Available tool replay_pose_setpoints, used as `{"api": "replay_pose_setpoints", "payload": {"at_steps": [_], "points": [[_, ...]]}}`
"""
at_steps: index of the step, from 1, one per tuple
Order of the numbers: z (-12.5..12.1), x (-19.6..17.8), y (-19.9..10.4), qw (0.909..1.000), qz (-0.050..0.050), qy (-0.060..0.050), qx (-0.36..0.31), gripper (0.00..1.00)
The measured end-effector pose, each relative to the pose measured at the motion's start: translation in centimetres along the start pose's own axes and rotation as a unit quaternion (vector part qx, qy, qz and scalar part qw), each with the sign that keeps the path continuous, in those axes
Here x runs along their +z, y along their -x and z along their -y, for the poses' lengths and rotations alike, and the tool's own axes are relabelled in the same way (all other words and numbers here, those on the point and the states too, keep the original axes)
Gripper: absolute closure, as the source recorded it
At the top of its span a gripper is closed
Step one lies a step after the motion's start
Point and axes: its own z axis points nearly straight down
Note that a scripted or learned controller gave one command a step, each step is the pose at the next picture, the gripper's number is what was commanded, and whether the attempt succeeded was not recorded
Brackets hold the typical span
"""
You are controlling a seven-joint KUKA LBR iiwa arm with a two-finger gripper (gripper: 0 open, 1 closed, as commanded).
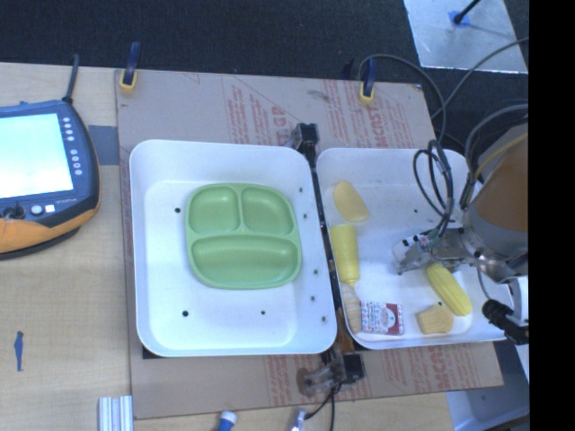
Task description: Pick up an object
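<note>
Corn cob (448, 288) yellow, bumpy, lies in right bin (386, 164) by claw (422, 254); can't tell claw's grip. Same bin: banana (345, 252), yellow lump (350, 202), small packet (381, 318). Left bin (153, 241): green tray (243, 236).

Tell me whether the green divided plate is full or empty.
Empty: the green divided plate in the left bin shows bare green in all three compartments.

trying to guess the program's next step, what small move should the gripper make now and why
Probably a short drop straight down onto the corn cob. The gripper sits low in the right bin, right at the cob's upper end, and nothing shows between its fingers. The cob lies apart from the yellow wedge and the packet, so it looks like the nearest uncrowded target.
</note>
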Motion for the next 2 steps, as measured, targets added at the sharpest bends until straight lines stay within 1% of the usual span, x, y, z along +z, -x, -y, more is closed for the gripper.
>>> {"api": "replay_pose_setpoints", "payload": {"at_steps": [1, 2], "points": [[0.0, -1.1, 0.1, 1.0000, 0.001, 0.000, -0.002, 1.00], [3.9, -9.4, -0.4, 1.0000, 0.000, 0.003, 0.002, 1.00]]}}
